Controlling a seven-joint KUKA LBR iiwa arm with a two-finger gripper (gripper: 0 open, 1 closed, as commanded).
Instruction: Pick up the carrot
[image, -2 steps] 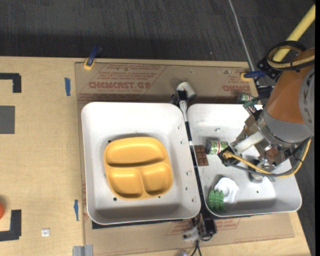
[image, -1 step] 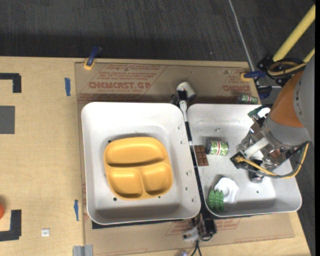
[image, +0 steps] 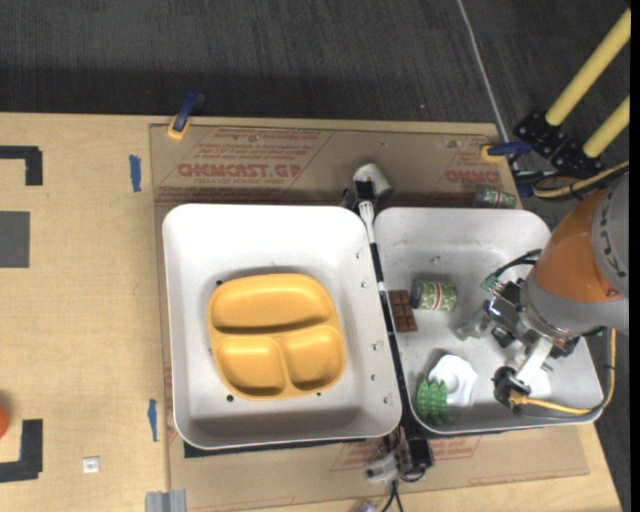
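Two bins (image: 185, 300) (image: 470, 240), one yellow tray (image: 275, 332), one can (image: 435, 295), one brown block (image: 402, 311), one white-and-green object (image: 445, 385)

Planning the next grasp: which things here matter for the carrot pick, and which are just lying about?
Job: gripper, right bin under it.
Lying about: yellow tray, left bin, green can, brown block, white-and-green item.

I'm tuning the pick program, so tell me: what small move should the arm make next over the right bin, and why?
Probably lift the gripper and draw it back rightward. It sits low over the right bin, covering the floor there, while the items in plain sight, a green can, a brown block and a white-and-green piece, aren't carrot-shaped.
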